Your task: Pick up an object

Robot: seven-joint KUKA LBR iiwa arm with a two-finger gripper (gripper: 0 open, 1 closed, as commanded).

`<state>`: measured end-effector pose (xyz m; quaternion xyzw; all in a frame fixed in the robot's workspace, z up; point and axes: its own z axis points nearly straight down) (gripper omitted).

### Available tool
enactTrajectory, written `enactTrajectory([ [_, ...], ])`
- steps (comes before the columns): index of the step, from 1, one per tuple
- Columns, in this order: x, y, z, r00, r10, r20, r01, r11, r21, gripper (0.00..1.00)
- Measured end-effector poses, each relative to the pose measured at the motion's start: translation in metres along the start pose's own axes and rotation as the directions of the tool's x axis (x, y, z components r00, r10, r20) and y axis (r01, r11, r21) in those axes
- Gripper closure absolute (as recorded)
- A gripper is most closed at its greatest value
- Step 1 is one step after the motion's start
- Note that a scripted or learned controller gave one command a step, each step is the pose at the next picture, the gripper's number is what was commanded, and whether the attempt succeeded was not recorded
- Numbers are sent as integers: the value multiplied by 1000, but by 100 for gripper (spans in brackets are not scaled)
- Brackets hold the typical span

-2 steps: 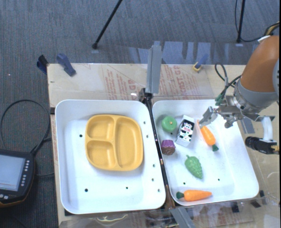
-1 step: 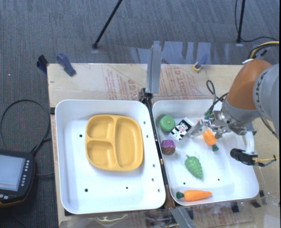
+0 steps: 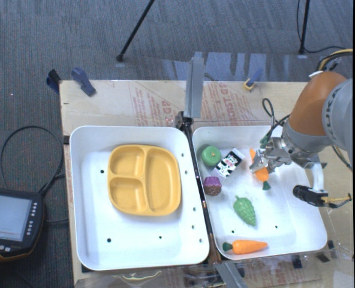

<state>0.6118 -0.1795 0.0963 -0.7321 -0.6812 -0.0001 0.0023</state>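
So the arm (image 3: 321, 116) comes in from the right over the right bin (image 3: 297, 227), and its gripper (image 3: 262, 165) is down low near the upper middle of that bin. There's a small orange thing (image 3: 261, 174) right at the fingertips with a bit of green (image 3: 266, 185) poking out below it, looks like a little toy carrot, and the fingers seem clenched on it, though it's small and partly hidden by the gripper so hard to be totally sure. The rest of the right bin has a green apple (image 3: 211, 155) near the top left corner, a black and white carton (image 3: 228, 163) just beside it, a purple round toy (image 3: 212, 186) below those by the left wall, a bumpy green thing (image 3: 244, 210) in the middle, and a bigger carrot (image 3: 246, 246) lying flat along the front edge. The left bin (image 3: 93, 233) holds a yellow divided plate (image 3: 145, 179) sitting roughly in its centre. A tablet-looking controller (image 3: 9, 221) sits on the floor off to the left
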Motion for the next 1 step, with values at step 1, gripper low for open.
enactTrajectory([
  [1, 64, 31, -105, 1000, -15, 2, 15, 1000, -11, 100],
])
